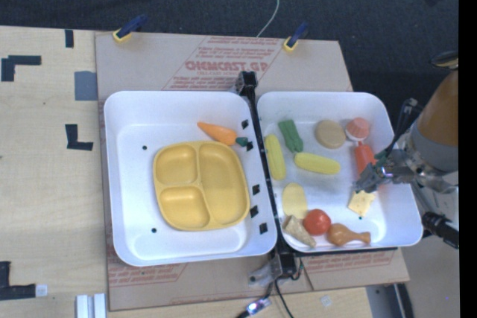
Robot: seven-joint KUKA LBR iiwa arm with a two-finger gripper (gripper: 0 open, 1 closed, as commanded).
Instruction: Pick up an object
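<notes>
My gripper (pixel 369 179) hangs low at the right side of the right bin (pixel 387 115), coming in from the right edge. It sits just above a pale yellow cheese wedge (pixel 361 203) and at the lower end of a red sausage (pixel 364 155). Nothing visibly hangs from it. Also in this bin are a pink cupcake (pixel 358 128), a tan bun (pixel 329 134), a yellow corn cob (pixel 317 163), a green pickle (pixel 291 135), a red tomato (pixel 317 220) and a brown drumstick (pixel 348 236).
The left bin (pixel 123 160) holds a yellow divided plate (pixel 200 185) and an orange carrot (pixel 218 133). Near the wall between the bins lie a second corn cob (pixel 274 156), a yellow lemon-like piece (pixel 294 199) and a bread slice (pixel 298 232).
</notes>
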